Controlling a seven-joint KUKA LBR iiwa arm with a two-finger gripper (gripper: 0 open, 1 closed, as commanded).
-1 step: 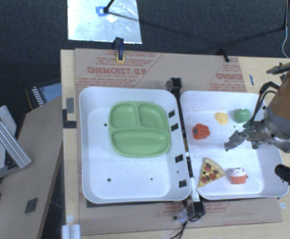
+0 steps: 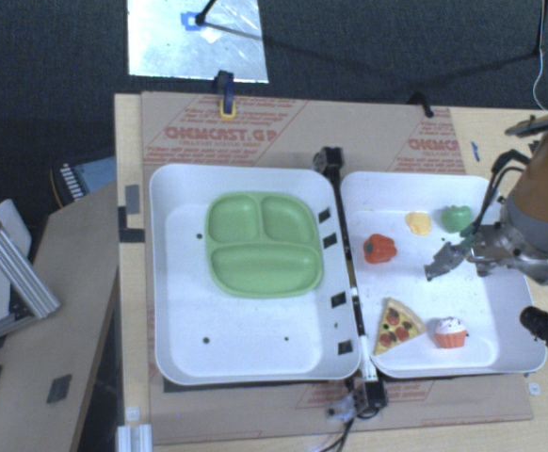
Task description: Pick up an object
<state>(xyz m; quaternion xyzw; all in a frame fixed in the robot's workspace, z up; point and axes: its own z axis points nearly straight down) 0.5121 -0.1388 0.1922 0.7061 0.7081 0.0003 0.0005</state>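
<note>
grey two-finger claw (image 2: 441,264) hovers over the right white bin (image 2: 509,332), holding nothing; how far open, cannot tell. small red toy pepper (image 2: 379,249) lies just left of claw. judgement: centre over pepper, descend straight, close gently.

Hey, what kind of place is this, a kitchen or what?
Probably a robotics lab bench, not a kitchen: a robot arm reaches over two white bins of toy food, such as a pizza slice, on cardboard.
</note>
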